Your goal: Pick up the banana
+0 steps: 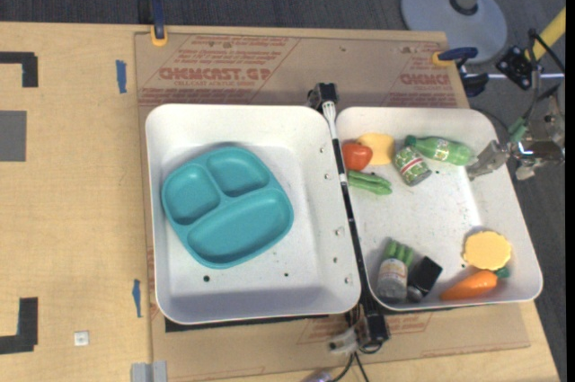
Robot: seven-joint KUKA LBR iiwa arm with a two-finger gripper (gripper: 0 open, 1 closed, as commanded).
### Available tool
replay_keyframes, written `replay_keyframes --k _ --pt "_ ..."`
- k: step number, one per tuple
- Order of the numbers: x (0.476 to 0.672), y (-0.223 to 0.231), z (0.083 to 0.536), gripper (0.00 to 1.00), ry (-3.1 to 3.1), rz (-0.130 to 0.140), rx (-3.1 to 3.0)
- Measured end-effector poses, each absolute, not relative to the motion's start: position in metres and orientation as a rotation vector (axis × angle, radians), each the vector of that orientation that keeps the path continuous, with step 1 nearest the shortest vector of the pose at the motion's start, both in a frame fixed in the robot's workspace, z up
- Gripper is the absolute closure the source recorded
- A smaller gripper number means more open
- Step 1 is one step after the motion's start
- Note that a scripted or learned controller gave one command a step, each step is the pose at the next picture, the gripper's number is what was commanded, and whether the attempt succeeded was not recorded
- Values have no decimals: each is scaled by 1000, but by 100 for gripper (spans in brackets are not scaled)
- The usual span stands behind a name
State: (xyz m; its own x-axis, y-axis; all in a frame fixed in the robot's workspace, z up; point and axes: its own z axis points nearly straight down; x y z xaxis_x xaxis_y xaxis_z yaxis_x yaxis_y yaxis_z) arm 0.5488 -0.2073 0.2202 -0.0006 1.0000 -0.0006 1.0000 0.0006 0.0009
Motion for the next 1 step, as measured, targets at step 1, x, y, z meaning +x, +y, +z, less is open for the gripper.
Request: replay_keyframes --k 1 --pt "501 -108 117 0 2238 0 2208"
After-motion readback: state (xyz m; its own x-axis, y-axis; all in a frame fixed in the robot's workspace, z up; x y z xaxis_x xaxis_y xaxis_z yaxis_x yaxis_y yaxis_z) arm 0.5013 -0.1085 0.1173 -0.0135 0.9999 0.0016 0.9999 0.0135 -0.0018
